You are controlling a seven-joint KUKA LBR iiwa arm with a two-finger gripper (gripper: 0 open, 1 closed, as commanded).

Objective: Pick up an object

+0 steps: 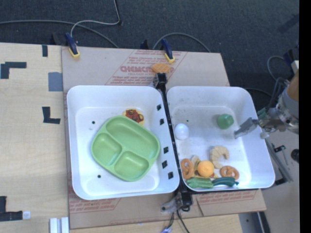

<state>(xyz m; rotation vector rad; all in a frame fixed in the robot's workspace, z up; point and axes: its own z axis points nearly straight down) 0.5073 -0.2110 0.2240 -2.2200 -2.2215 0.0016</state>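
White right bin (243, 98) — green ball (224, 121) just left of the gripper (245, 128); white ball (181, 131) farther left; cashew-shaped piece (219, 153), orange ball (205, 169), pretzels (229, 171) and green pods (212, 182) below-left. Left bin (77, 144) well away, bearing a green divided plate (126, 147). Gripper at the right rim, nothing visibly between its fingers — opening cannot be told.

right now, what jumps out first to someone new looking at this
The big light green divided plastic plate dominates the left white bin. In the right white bin, small toy foods cluster at the near edge around a round orange ball, with a green ball farther back near the pincer.
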